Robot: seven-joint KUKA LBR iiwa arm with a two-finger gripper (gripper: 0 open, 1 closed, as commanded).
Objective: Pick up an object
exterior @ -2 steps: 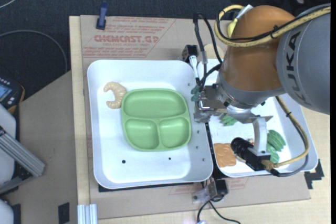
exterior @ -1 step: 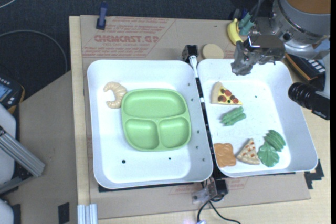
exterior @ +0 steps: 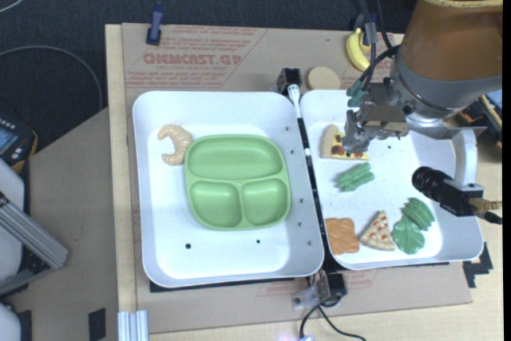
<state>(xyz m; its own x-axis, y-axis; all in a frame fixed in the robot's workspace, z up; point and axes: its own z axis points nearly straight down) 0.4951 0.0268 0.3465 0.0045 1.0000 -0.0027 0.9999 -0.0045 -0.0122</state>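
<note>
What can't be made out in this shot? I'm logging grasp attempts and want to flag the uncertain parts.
- Pincer: camera view; small and dark, with the wrist above covering it, so its state and any contact with the toy slice beneath are unclear.
- Toy slice: partly covered by the pincer.
- Yellow object behind the right bin: partly hidden by cables and the arm.
- Right bin's far corner: covered by the arm.

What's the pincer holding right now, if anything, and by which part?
Cannot be told. The pincer is low over the cake slice in the right bin, at its right edge, but nothing visibly sits between its tips.
</note>
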